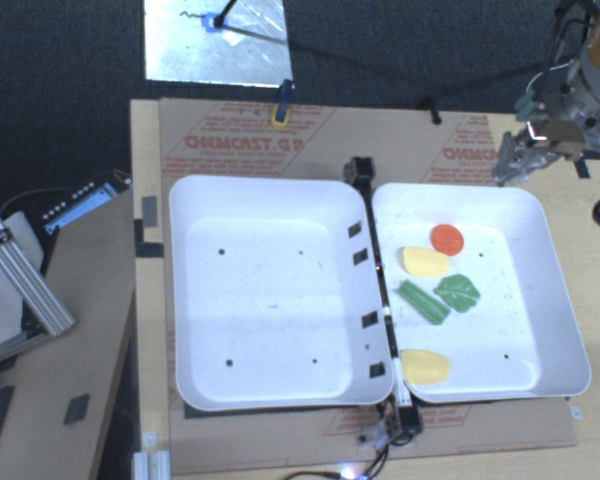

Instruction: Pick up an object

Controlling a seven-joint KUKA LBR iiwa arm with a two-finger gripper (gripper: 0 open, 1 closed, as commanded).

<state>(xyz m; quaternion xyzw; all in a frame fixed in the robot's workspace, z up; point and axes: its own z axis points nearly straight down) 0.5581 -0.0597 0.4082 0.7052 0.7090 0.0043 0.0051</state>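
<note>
Arm at upper right, wrist angled down-left, tool (510, 163) hanging low, nothing between fingers.

Gripper (510, 163) hangs above counter (310, 143), just past right bin's (555, 298) far rim. Right bin contents: red round piece (447, 238), yellow piece (424, 261) touching it, green stick (423, 302), green leafy piece (458, 292), second yellow piece (425, 366) near front-left corner. Left bin (270, 288) alongside.

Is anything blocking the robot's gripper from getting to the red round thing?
Nothing visible is. The gripper hangs above the right bin's far edge, and only bare white floor lies between it and the red round thing.
</note>
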